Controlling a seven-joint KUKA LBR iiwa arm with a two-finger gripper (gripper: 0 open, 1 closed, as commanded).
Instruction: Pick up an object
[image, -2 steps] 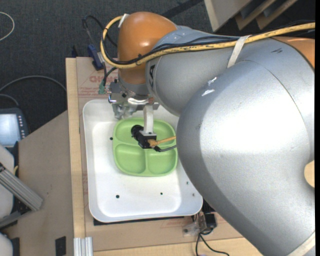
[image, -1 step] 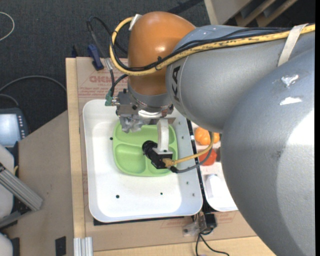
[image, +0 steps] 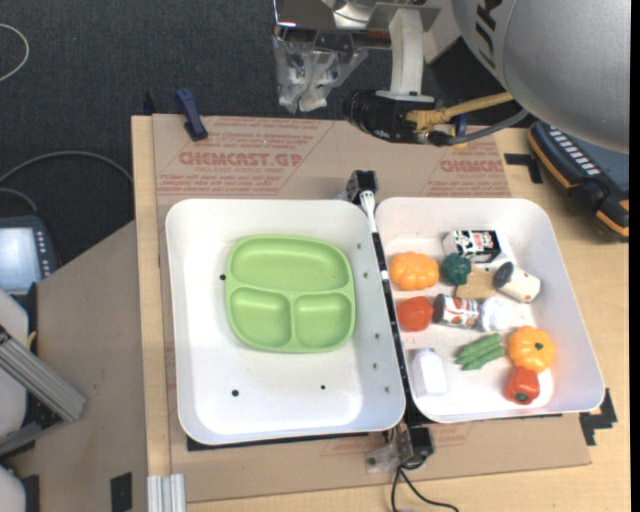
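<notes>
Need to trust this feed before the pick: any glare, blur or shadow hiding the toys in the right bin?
Camera view: even lighting, soft shadows; right bin toys sharp and separable; mild glare on the white bin rims; gripper at the top edge looks blurred; grey arm looms large, out of focus.

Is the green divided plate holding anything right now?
Empty: the green divided plate lies flat in the left bin, all three compartments bare.

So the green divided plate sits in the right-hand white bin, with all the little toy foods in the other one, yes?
Not quite: the camera view shows the green divided plate in the left-hand white bin. The little toy foods lie in the right-hand white bin.
</notes>
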